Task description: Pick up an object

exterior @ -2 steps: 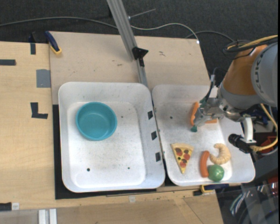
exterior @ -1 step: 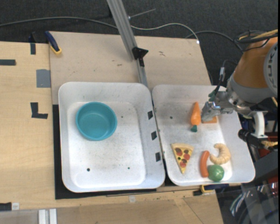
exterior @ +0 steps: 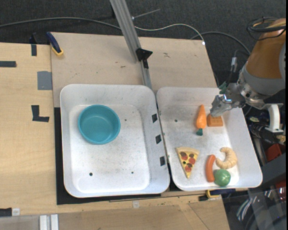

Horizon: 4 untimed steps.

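- Two white bins sit side by side on the desk (exterior: 101, 66); we find all the candidate objects but one in the right bin (exterior: 240, 176).
- We place the end effector (exterior: 218, 107) low over the right bin's upper part, at the end of the arm (exterior: 264, 66) reaching in from the right.
- We cannot tell whether it is released or clenched; we see nothing between its tips, so we record no grasp.
- Nearest objects: an orange block (exterior: 215, 121) touching or just beneath the tip, and a carrot (exterior: 200, 118) just to the block's left.
- The carrot's long axis runs roughly up and down the view, parallel to the bin's side walls, with its green stem end pointing toward the near edge.
- We judge the key relation to be this: the block lies directly below the end effector, the carrot just beside it to the left.
- Farther toward the near edge, well apart from the tip, lie a pizza slice (exterior: 187, 160), a sausage (exterior: 210, 167), a croissant (exterior: 227, 157) and a green piece (exterior: 222, 177).
- A blue bowl (exterior: 99, 123) stands in the left bin (exterior: 134, 176), well away from the arm.
- We judge a short straight descent onto the block to be the likeliest move; crowding by the carrot is the risk.
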### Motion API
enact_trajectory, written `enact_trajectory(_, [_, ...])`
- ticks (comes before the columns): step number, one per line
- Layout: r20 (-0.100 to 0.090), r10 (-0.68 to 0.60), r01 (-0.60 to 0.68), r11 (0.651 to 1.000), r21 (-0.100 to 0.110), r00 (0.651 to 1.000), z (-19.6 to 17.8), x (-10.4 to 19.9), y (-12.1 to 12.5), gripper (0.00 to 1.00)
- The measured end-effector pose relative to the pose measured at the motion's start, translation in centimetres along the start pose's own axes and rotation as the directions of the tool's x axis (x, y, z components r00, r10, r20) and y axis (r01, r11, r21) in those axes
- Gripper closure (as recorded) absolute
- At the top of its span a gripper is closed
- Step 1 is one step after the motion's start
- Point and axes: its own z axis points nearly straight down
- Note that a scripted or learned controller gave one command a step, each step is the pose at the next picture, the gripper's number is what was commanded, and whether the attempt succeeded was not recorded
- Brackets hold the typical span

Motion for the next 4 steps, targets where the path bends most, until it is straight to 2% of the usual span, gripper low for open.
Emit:
enact_trajectory(1, [0.0,0.001,-0.001,1.0,0.001,1.0,-3.5,0.0,0.1,1.0])
enact_trajectory(2, [-0.003,-0.004,0.004,1.0,0.005,1.0,-3.8,5.5,-1.0,1.0])
enact_trajectory(4, [-0.002,-0.003,0.003,1.0,0.008,1.0,-0.6,15.1,-2.1,1.0])
